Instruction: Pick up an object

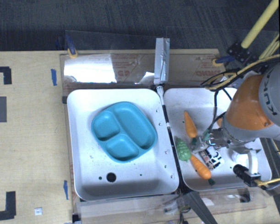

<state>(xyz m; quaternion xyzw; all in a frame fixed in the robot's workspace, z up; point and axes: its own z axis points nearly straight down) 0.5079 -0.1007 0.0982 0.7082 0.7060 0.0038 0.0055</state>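
We see two white bins side by side: the left bin (83, 180) holds a blue divided plate (123, 131) near its centre, with a small dark spot (111, 177) at about seven o'clock from it. The right bin (194, 96) holds the graspable things: one orange carrot (190, 124) toward twelve o'clock, a green bumpy piece (182, 149) at nine o'clock by the left wall, and a second carrot (200, 167) toward six o'clock. The gripper (209, 150) sits low among them, between the two carrots, at three o'clock from the green piece. Whether it grips anything we cannot tell, as the wrist and cables hide its tip.
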